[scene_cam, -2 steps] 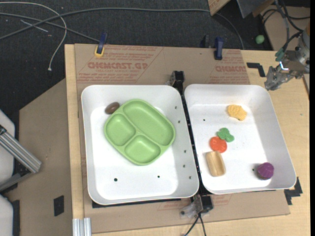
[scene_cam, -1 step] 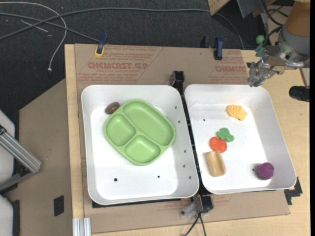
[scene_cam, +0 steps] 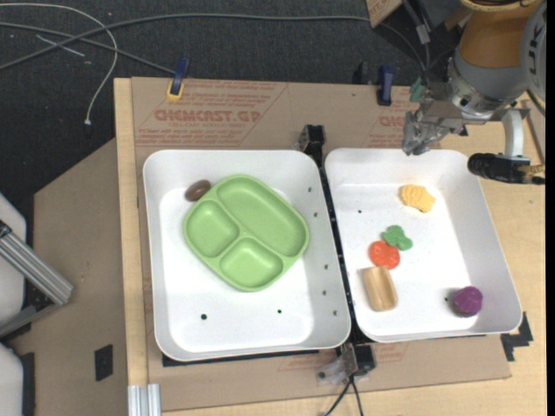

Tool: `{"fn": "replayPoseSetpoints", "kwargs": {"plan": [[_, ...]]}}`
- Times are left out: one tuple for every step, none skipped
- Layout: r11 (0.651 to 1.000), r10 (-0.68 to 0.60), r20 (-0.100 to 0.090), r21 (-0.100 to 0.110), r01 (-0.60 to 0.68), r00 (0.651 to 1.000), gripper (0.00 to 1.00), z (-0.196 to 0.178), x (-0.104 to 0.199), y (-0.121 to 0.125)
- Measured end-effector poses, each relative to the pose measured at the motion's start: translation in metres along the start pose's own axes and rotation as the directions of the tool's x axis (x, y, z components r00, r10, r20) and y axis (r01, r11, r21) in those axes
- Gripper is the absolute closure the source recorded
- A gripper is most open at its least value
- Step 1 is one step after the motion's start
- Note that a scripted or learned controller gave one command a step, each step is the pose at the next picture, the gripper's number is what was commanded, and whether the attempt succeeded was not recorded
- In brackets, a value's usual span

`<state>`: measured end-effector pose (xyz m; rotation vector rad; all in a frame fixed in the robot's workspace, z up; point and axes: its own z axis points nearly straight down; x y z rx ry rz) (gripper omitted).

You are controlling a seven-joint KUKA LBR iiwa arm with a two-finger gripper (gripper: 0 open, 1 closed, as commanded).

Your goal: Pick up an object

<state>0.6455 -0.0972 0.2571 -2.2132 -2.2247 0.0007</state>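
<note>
- Two shallow white bins sit side by side on the tabletop [scene_cam: 130, 232]: a left bin [scene_cam: 173, 319] and a right bin [scene_cam: 486, 232].
- One green divided plate [scene_cam: 246, 231] with three compartments lies in the left bin, with one small brown object [scene_cam: 199, 190] just beside its upper-left edge.
- Four loose objects lie in the right bin: one yellow piece [scene_cam: 417, 198], one red-and-green vegetable [scene_cam: 388, 248], one tan cylinder [scene_cam: 379, 288], one purple ball [scene_cam: 466, 300].
- One gripper [scene_cam: 418, 143] hovers over the right bin's far rim, apart from every object; whether the jaws are open or closed I cannot tell.
</note>
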Motion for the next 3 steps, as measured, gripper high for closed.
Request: {"fn": "replayPoseSetpoints", "kwargs": {"plan": [[1.000, -0.001, 0.000, 0.000, 0.001, 1.000, 1.00, 0.011, 0.058, 0.012], [1.000, 0.000, 0.000, 0.001, 0.000, 1.000, 1.00, 0.027, 0.109, 0.014], [1.000, -0.002, -0.001, -0.001, 0.002, 1.000, 1.00, 0.032, 0.174, 0.013]]}}
